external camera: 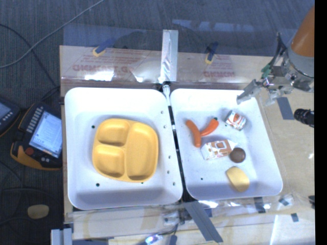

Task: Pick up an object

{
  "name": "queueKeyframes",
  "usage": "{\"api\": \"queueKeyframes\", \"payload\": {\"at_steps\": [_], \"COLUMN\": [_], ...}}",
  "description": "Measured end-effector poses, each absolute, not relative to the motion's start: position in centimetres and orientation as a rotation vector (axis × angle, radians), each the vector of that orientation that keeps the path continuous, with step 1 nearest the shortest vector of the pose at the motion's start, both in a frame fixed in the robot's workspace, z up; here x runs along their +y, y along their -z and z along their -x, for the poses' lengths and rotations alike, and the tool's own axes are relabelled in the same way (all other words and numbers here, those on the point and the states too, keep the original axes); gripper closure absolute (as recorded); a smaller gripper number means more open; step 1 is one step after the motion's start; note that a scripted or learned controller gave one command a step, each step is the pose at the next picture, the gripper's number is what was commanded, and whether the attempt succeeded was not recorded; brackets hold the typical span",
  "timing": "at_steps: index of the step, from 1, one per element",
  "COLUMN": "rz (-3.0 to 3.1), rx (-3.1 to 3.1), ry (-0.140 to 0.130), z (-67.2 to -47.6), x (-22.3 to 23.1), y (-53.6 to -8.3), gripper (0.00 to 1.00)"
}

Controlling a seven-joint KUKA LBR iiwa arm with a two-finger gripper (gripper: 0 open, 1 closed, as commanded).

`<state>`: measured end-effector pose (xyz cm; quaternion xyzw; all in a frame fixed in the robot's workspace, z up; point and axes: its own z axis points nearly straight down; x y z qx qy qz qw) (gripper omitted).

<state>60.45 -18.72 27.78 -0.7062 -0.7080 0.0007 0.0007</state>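
Observation:
The right bin holds several small objects. An orange sausage and an orange pepper-like piece lie touching near its middle. A red and white packet sits further right. Below them are a white and orange carton, a brown ball and a yellow lump. My gripper hangs over the bin's far right corner, above and to the right of the packet. It is open, with nothing between its fingers.
In the left bin lies a yellow divided plate. A metal strip stands behind the wall between the bins. To the left of the bench, a handheld pendant rests on the floor amid cables.

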Motion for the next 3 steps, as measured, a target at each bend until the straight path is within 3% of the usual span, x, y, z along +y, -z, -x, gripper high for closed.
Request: {"api": "queueKeyframes", "payload": {"at_steps": [1, 2, 3], "rz": [2.299, 2.121, 2.120], "rx": [-2.139, -2.329, -2.330], "ry": [-0.006, 0.007, 0.013], "z": [-61.5, -62.6, -62.7], "x": [-17.1, -16.0, -15.8], "y": [-18.1, -9.0, -10.1], "gripper": [0.00, 0.00, 1.00]}}
